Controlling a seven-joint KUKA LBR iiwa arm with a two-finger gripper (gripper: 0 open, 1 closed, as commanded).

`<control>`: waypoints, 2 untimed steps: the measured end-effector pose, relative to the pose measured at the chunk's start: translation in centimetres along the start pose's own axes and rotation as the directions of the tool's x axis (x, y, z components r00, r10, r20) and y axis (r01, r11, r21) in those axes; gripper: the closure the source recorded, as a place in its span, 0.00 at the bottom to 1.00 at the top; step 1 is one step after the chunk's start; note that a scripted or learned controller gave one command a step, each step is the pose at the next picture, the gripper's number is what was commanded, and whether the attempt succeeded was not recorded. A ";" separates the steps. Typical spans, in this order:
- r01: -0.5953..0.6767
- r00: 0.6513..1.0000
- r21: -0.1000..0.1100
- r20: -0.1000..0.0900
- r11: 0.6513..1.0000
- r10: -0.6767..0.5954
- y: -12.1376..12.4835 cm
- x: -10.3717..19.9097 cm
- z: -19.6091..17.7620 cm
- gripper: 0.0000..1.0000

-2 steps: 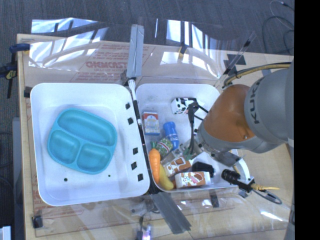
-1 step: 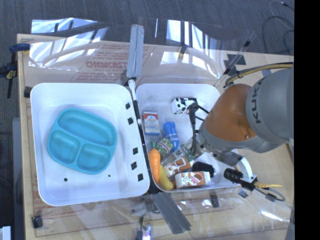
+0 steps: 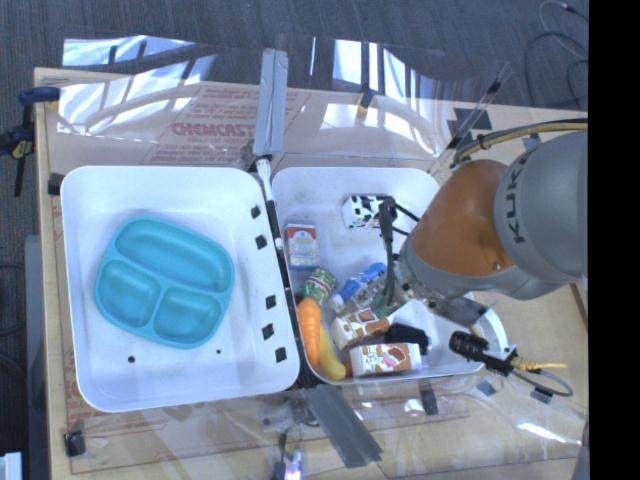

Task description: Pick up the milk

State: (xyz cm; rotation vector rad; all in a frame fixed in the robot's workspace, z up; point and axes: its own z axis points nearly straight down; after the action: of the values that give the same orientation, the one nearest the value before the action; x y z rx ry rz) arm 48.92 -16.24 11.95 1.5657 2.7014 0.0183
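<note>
Camera view puts the small cow-patterned black-and-white milk carton (image 3: pixel 361 211) near the back of the right white bin (image 3: pixel 300 183), lying roughly crosswise. It sits up-left of the gripper (image 3: pixel 392 290), which hangs low over cluttered groceries; I cannot tell the gripper's state.

My big grey metal arm (image 3: pixel 545 213) comes in from the right side. It has a round orange band (image 3: pixel 462 230) just above the wrist. My wrist bends down low. My small black two-finger gripper (image 3: pixel 390 290) hangs under it, pointing down and a bit to the left. My arm blocks it, so it is hard to see.
</note>
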 end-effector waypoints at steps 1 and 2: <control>-0.001 1.000 0.004 -0.002 1.000 0.001 -0.1 0.0 0.2 0.00; -0.001 1.000 0.004 -0.002 1.000 0.001 -0.1 0.0 0.2 0.00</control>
State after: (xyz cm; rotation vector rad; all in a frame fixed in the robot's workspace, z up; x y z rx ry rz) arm 48.79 -16.27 11.76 1.5684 2.7039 0.0150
